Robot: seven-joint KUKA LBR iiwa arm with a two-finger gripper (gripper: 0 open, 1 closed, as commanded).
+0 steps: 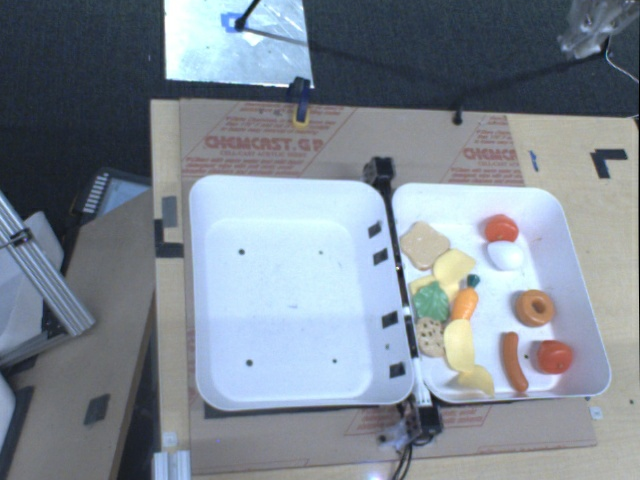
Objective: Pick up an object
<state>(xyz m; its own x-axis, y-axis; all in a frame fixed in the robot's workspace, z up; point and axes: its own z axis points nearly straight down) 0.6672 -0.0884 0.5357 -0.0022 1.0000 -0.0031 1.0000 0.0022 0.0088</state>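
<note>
The donut (535, 308), in the right bin (578, 268) betw. egg (507, 256) and near tomato (553, 355), is judged light, stiff, prob. slick, best pinched across its ring; the gripper (598, 16), far right, is blurred, so its state can't be told.

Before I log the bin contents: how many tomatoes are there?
2. One tomato at the right bin's far end beside the egg; another in its near right corner.
</note>
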